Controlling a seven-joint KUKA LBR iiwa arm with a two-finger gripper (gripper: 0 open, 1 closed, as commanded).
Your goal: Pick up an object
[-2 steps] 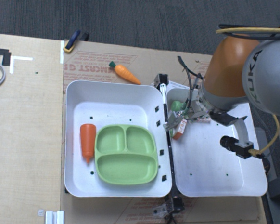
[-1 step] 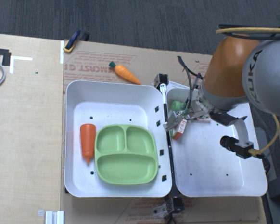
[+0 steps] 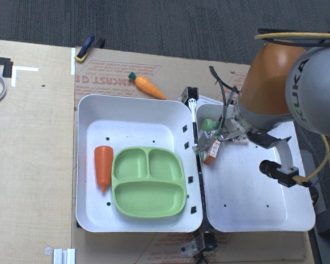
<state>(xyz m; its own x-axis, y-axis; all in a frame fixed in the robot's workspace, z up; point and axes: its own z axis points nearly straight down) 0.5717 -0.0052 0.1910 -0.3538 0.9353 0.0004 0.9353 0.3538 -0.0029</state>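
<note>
1. Camera view, arm: the grey arm (image 3: 312, 72) with its orange band reached in from the right and bent down over the right bin (image 3: 261, 210), near the wall it shares with the left bin, presumably to get at what lay in that corner.
2. Hand (image 3: 212, 146): it sat low against that shared wall. Whether it was spread, pressed together or pinching anything could not be told; the wrist and cabling hid it.
3. Task thing: a small reddish object (image 3: 211, 156) lay just at the hand, inside the right bin beside the shared wall. A small green object (image 3: 210, 125) lay behind it, nearer the bin's far corner. Either seemed a likely target; neither looked lifted.
4. Left bin (image 3: 85, 202): it carried a green divided plate (image 3: 148, 181), lying flat, and an orange toy carrot (image 3: 102, 166) just left of the plate.
5. Outside the bins: a second carrot (image 3: 147, 86) lay on cardboard beyond the left bin's far wall.
6. Surface and room: a pale counter (image 3: 26, 163), tape marks left of the left bin, dark carpet (image 3: 163, 14) beyond.
</note>
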